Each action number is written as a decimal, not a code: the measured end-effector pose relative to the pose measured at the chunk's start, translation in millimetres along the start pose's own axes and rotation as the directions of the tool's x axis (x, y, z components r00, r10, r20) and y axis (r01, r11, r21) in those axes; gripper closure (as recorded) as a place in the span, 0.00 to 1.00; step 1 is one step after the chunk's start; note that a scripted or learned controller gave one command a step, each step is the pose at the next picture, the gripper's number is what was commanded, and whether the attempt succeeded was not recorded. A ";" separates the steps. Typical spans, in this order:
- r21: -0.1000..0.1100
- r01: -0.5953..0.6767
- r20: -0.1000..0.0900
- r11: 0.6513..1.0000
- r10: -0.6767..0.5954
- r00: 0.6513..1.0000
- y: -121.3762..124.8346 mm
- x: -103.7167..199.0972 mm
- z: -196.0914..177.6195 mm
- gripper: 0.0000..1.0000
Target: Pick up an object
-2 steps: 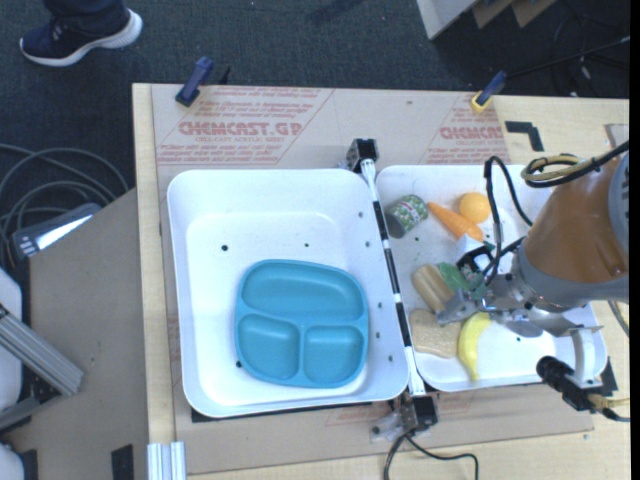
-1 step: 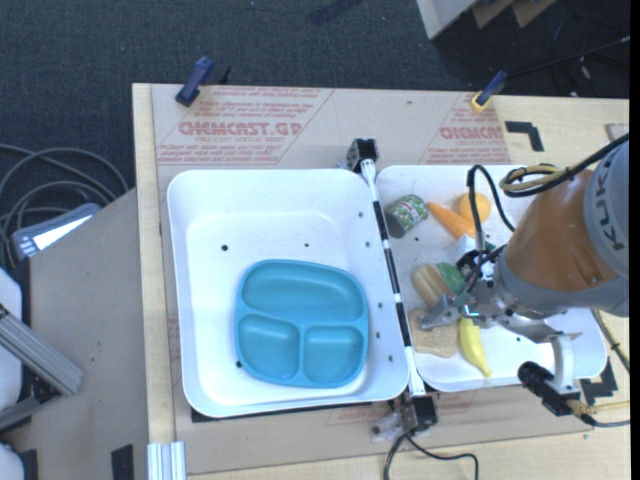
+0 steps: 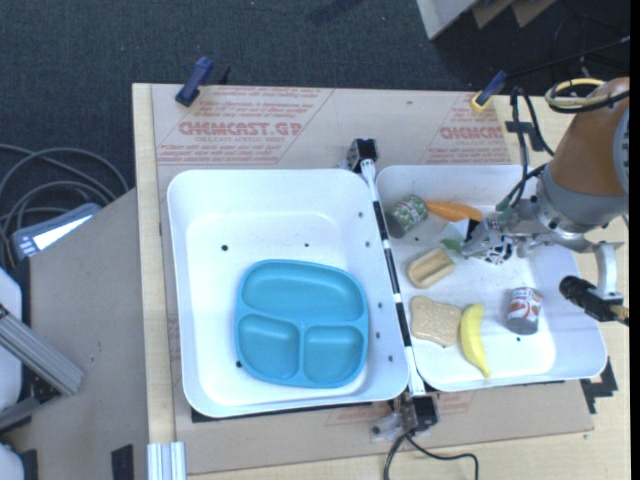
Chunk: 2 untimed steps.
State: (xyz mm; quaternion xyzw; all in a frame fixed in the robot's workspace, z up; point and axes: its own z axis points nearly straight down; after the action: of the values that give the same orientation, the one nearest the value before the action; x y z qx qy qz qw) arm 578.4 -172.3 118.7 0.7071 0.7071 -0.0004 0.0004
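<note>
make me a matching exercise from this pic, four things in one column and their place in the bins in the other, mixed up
Things:
1. blue tray
2. banana
3. carrot
4. can

Places:
A. far end of the right bin, beside the green item
B. left bin
C. near edge of the right bin, next to the bread slice
D. right side of the right bin, below the arm

Pairs: 1-B, 2-C, 3-A, 4-D

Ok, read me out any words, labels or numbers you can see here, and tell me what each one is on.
"CHEMCAST GP": red print on the board behind the left bin.
The same red print on the board behind the right bin, partly hidden.
Small red lines beneath both: too blurred.
Can label: too small.
</note>
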 end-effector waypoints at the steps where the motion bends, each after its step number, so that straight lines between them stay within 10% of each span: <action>1: 0.004 0.000 -0.002 1.000 0.000 1.000 -71.3 66.3 36.0 0.00; 2: 0.004 -0.001 -0.003 1.000 0.001 1.000 -100.1 80.3 35.8 0.00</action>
State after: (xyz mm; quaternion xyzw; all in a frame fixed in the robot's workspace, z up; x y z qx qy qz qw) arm 478.3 -92.0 82.9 0.7075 0.7067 -0.0009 -0.0022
